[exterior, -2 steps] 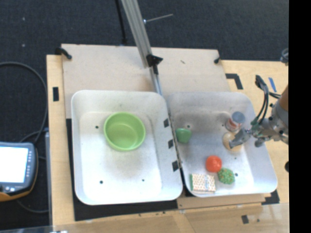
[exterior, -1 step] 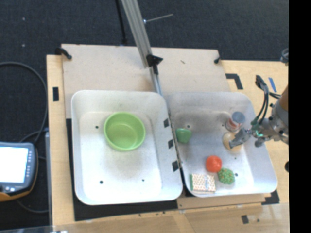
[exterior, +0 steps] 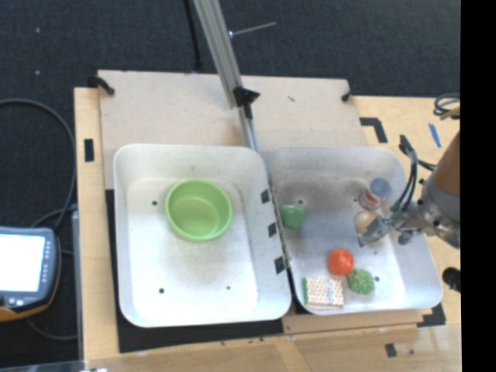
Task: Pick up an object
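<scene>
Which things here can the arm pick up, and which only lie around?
For the job: gripper, red ball, green ball, small green cup, patterned block, green bowl.
Lying about: screen device, metal pole.

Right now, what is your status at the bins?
Gripper low in right bin, beside a beige object. Nothing seen held. Red ball and green ball close by.

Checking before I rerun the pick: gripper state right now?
gripper: cannot be told. It sits low in the right bin, beside a tan object; nothing is visibly between its fingers.
</scene>
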`<state>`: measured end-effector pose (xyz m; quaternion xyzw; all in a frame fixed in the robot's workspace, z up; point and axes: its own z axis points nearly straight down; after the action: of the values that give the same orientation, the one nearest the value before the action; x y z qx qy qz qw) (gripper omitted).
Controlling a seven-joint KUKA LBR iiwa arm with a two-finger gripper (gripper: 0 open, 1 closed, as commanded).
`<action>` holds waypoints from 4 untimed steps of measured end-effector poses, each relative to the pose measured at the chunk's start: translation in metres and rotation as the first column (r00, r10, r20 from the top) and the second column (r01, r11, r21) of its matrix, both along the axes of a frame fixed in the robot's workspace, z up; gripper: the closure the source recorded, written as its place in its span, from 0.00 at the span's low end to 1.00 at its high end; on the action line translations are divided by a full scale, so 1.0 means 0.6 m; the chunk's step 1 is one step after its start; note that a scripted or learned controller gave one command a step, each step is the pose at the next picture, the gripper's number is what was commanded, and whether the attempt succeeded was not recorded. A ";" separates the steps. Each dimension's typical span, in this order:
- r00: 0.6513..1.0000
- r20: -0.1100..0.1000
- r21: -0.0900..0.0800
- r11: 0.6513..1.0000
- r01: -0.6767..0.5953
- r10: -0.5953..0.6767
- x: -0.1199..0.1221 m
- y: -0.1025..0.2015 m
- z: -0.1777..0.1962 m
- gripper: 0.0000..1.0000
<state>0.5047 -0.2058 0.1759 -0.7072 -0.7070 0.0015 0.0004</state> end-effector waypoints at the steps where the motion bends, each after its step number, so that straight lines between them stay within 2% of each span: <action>1: 1.000 -0.001 0.001 1.000 0.001 -0.001 -0.001 0.016 -0.088 0.00; 2: 1.000 0.003 -0.001 1.000 0.001 -0.001 -0.001 0.014 -0.126 0.00; 3: 1.000 0.008 -0.001 1.000 0.005 -0.005 0.002 0.012 -0.107 1.00; 4: 1.000 0.010 -0.002 1.000 0.006 -0.006 -0.003 -0.005 -0.010 1.00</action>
<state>0.5028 -0.2087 0.1699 -0.7093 -0.7049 -0.0014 -0.0039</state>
